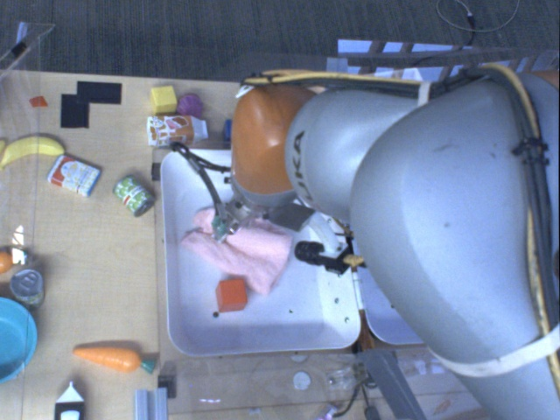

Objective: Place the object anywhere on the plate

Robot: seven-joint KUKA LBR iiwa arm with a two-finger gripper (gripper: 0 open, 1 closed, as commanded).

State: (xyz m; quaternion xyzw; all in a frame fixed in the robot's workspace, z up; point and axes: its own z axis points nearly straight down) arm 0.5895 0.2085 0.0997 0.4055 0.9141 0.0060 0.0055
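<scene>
In the left white bin point(175, 234) an orange-red block point(232, 294) lies on the floor, near the front. Just behind it spreads a pale pink flat thing point(249, 250), rumpled at its left edge; I cannot tell whether it is a plate or a cloth. My gripper point(223, 227) hangs below the orange wrist band point(262, 143), low over the pink thing's back left part, and looks to be touching it. The block sits apart from the gripper, roughly a hand's width nearer the camera. The arm's big grey body point(437, 217) hides the right bin almost wholly.
On the bench left of the bin lie a banana point(31, 150), a small carton point(73, 175), a green can point(134, 195), a carrot point(109, 357) and a blue bowl point(13, 339). A yellow block point(163, 99), a purple object point(190, 105) and a snack box point(172, 130) sit behind the bin.
</scene>
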